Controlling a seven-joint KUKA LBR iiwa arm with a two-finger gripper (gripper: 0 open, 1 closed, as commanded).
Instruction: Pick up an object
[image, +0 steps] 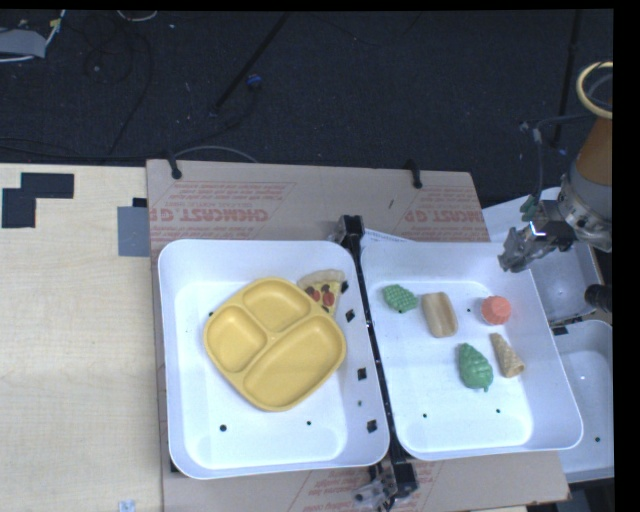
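- The hand (522, 247) hangs above the right bin's (560, 420) upper right corner; whether it is apart or together, I cannot tell.
- Left bin (185, 400): one glossy yellow three-part plate (275, 343), one pizza slice (323, 289) touching its rim.
- Right bin: two knobbly green pieces (400, 298) (475, 366), one tan cylinder (438, 314), one round orange ball (496, 310), one tan cone (506, 355).

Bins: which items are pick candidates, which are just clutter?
Pick candidates, right bin:
small green piece; tan block; red ball; large green piece; cone. The gripper is by this bin's upper right corner.

Lying about, left bin:
yellow divided plate; pizza slice.
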